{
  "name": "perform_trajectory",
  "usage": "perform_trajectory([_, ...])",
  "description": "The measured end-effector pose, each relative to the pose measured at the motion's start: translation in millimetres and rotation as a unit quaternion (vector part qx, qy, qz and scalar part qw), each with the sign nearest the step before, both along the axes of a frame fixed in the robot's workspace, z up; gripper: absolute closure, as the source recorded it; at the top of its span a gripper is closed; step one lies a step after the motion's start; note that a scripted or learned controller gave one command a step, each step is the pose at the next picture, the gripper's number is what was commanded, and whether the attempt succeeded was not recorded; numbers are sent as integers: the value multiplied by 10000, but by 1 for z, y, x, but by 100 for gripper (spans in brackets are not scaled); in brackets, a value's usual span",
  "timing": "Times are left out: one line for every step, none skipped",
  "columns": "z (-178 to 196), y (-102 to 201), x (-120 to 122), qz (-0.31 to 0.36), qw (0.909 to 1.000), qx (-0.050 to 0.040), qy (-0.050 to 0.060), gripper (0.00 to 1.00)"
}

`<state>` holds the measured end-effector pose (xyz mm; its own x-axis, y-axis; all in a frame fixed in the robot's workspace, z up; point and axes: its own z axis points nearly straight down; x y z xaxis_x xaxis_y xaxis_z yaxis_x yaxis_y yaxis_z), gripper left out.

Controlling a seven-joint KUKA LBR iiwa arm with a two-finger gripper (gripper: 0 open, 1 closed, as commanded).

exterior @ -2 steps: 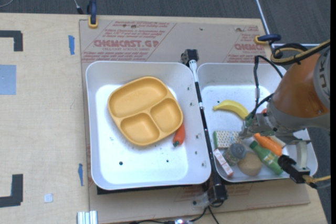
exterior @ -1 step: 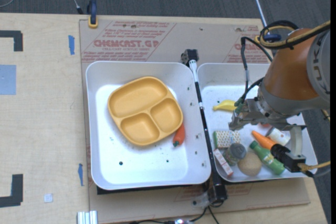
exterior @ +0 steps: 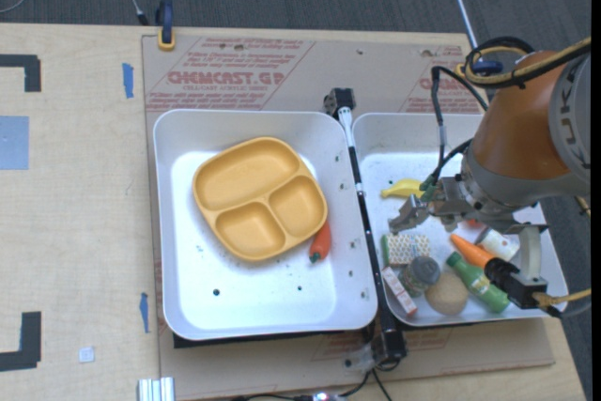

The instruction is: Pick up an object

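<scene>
In the right bin (exterior: 376,166), my gripper (exterior: 413,212) hangs low over the left half, just below a small yellow banana (exterior: 402,190) and above a pale dotted waffle piece (exterior: 407,248). Nothing shows clearly between its jaws. Toward the bin's near edge lie a grey round can (exterior: 424,270), a brown potato (exterior: 447,296), a green bottle (exterior: 477,283), an orange carrot (exterior: 469,250) and a small red-and-white box (exterior: 399,292). The grey wrist hides part of the bin's middle.
The left bin (exterior: 178,296) holds a yellow divided plate (exterior: 260,197) and a small red pepper (exterior: 320,243) by the plate's right edge. A black clamp (exterior: 339,100) sits where the two bins meet at the back. Cables hang along the arm at the right.
</scene>
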<state>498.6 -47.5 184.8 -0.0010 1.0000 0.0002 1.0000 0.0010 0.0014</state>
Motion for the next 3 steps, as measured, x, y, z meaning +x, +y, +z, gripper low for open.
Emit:
perform_trajectory([0, 0, 0, 0, 10000, 0, 0, 0])
perform_trajectory([-88, -51, -15, -10, 10000, -10, -39, 0])
perform_trajectory([-78, -51, -14, -8, 10000, -14, -50, 100])
